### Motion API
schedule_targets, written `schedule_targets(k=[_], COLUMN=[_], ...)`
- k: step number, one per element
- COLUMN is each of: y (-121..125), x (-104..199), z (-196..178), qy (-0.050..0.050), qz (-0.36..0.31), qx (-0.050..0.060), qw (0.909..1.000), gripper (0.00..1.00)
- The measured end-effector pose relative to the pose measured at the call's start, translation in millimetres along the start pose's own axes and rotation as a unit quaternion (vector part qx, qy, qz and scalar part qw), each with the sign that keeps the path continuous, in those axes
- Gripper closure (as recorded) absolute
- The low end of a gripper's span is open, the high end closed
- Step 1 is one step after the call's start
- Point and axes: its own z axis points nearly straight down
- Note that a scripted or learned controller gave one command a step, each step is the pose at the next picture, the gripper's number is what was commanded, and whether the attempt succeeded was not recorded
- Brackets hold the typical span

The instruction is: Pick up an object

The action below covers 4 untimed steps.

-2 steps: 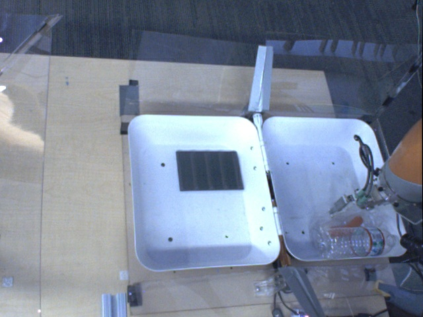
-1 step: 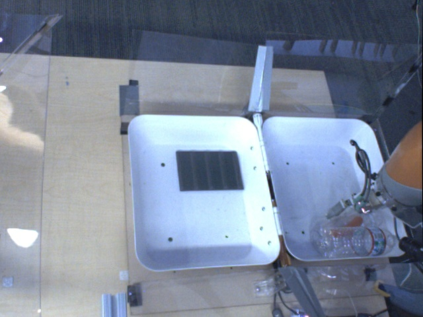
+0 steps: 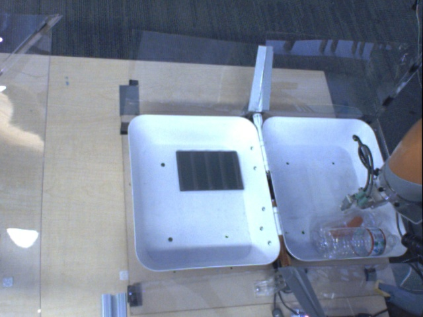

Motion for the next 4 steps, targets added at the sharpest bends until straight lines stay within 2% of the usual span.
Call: schedule_targets(k=[1, 2, 3, 4], y=[-0.1, -3.8, 0.1, 0.0], x=[0.0, 1.1, 0.3, 0.3], z=[0.0, 12.8, 0.3, 0.4], qy=[0.0, 0.002, 0.0, 0.0], qz=[0.0, 0.004, 0.004, 0.004], qx=[0.0, 0.004, 0.0, 0.0], qw=[1.0, 1.0, 1.0, 1.0], gripper=[0.0, 0.0, 1.0, 0.0])
